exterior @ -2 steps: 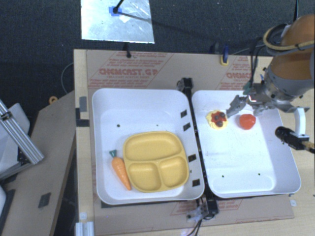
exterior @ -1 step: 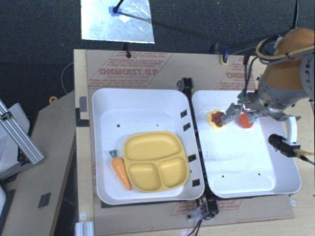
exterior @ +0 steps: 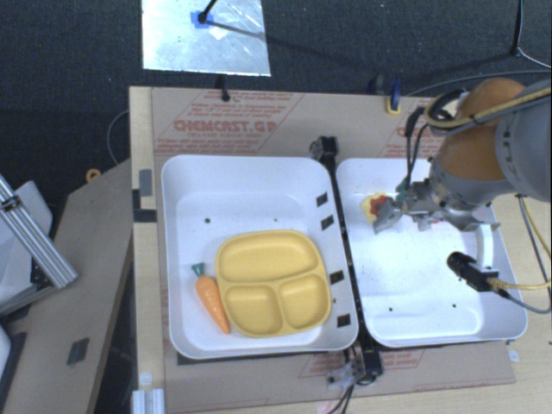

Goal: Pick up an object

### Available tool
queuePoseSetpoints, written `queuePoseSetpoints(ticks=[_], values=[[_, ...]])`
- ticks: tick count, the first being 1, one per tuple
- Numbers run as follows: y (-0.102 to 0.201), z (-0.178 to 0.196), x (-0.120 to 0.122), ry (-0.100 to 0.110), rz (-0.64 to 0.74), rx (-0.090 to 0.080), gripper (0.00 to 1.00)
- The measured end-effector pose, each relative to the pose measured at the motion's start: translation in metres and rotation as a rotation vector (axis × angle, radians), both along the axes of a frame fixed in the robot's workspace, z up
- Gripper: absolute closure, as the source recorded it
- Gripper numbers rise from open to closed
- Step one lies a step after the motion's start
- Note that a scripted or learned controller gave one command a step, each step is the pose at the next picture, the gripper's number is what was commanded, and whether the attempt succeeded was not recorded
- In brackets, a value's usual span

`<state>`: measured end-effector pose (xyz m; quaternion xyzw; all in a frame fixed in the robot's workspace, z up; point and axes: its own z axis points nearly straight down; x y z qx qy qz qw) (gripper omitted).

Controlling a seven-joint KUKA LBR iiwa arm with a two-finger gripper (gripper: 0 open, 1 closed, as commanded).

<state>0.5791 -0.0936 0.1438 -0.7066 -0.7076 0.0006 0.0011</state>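
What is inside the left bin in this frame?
The left bin holds a yellow divided tray and a toy carrot lying against the tray's left edge. Whatever sits beneath the tray is covered and cannot be seen.

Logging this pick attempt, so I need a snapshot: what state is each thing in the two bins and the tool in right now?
Carrot: lying flat in the left bin, against the tray's left edge.
Yellow divided tray: flat, right side up, nothing in its compartments.
Small yellow-and-red object: in the right bin, near its upper left; too small to identify.
Tool: low over the right bin, right beside that object; grip unclear.
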Motion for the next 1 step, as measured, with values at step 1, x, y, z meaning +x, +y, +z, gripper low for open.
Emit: queuePoseSetpoints(ticks=[1], values=[[0.0004, -0.0522, -0.0002, 0.0, 0.0, 0.0, 0.0]])
